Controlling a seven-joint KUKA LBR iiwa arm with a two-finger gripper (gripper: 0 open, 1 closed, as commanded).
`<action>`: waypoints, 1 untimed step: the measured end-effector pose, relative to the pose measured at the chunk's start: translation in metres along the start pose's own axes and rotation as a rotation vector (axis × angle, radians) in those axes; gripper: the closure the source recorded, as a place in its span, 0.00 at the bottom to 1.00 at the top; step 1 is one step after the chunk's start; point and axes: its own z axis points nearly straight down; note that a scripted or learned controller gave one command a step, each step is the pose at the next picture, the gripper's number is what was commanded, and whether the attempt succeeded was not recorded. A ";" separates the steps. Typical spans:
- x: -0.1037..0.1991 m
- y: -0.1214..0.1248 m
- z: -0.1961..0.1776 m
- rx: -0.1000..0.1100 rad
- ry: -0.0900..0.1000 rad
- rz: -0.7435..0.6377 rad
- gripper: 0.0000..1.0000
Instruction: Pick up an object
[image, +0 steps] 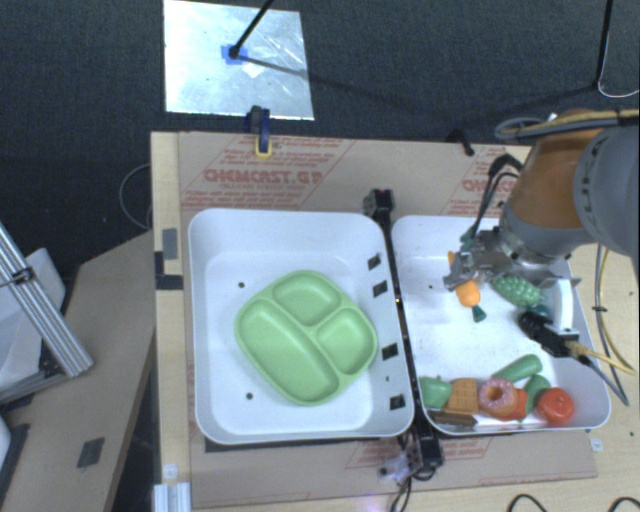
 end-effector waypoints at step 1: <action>0.001 0.007 -0.045 0.001 0.001 -0.004 1.00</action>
